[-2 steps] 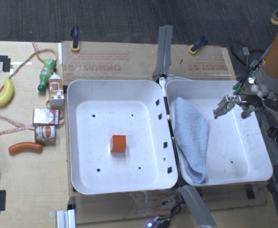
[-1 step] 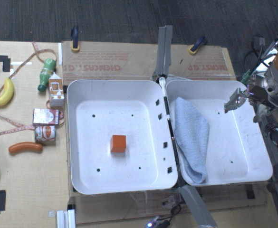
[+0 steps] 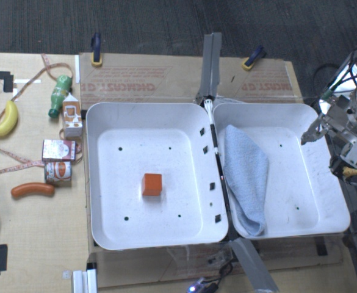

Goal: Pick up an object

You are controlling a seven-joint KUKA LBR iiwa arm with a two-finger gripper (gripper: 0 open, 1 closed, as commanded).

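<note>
Arm [image 3: 349, 127] cut off, perhaps mostly

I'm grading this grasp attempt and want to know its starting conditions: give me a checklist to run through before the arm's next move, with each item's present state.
1. A pickable target is in a bin: small orange cube sits in the left white bin - ok.
2. Cube free of neighbours and walls - ok.
3. Light blue folded cloth lies in the right white bin along its left wall, a second candidate - ok.
4. Gripper over a target: it sits at the right bin's far right rim, away from both - not ok.
5. Gripper carrying nothing - cannot tell.
</note>
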